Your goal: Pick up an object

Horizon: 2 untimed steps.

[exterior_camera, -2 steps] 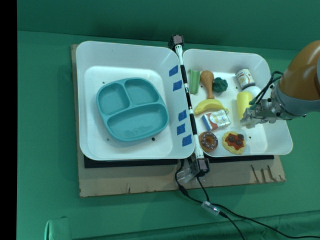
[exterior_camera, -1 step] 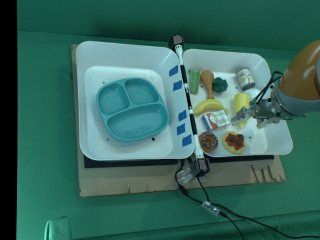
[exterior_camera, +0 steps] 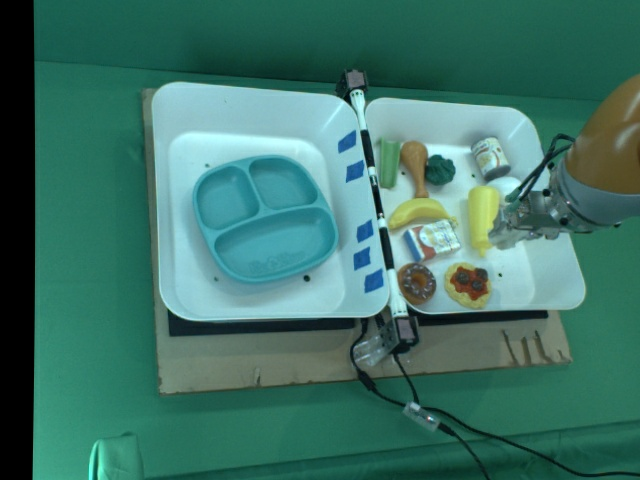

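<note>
The right bin (exterior_camera: pixel 560 283) holds several toy foods. Among them are a yellow squeeze bottle (exterior_camera: pixel 482 216), a banana (exterior_camera: pixel 418 211), a small carton (exterior_camera: pixel 435 238), a donut (exterior_camera: pixel 416 282) and a small pizza (exterior_camera: pixel 468 284). Toward the back lie a drumstick (exterior_camera: pixel 415 163), a broccoli piece (exterior_camera: pixel 439 170), a green vegetable (exterior_camera: pixel 388 163) and a can (exterior_camera: pixel 489 158). My gripper (exterior_camera: pixel 505 230) reaches in from the right and hangs low, just right of the yellow bottle's lower end. It is close to the bottle or touching it. Part of the bin floor is hidden by the wrist.
The left bin (exterior_camera: pixel 180 108) holds a teal divided plate (exterior_camera: pixel 265 218). A divider bar with blue tape marks (exterior_camera: pixel 372 203) runs between the bins. Cables (exterior_camera: pixel 420 413) trail off the bench's front edge. A whitish object (exterior_camera: pixel 505 186) sits just behind the gripper.
</note>
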Each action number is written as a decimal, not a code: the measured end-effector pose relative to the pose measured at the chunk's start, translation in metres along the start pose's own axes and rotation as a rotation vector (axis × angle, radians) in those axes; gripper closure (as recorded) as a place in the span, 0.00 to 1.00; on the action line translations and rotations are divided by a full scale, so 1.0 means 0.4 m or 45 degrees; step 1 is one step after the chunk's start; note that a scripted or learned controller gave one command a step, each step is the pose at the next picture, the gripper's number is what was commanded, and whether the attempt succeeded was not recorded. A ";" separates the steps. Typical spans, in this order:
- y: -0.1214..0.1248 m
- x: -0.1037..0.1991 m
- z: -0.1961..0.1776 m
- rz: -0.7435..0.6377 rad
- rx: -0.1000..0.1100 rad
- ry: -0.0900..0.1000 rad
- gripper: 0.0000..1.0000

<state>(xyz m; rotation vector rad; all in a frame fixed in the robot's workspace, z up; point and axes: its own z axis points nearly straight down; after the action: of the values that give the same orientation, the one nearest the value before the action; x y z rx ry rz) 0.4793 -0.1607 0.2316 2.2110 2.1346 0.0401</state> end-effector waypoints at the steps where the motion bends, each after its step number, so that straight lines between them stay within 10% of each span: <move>1: 0.000 0.000 0.000 0.000 0.001 0.001 0.00; 2: -0.029 0.044 0.107 -0.031 0.056 0.023 0.00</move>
<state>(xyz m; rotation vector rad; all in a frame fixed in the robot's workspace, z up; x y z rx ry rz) 0.4712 -0.1441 0.1878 2.2166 2.1926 0.0120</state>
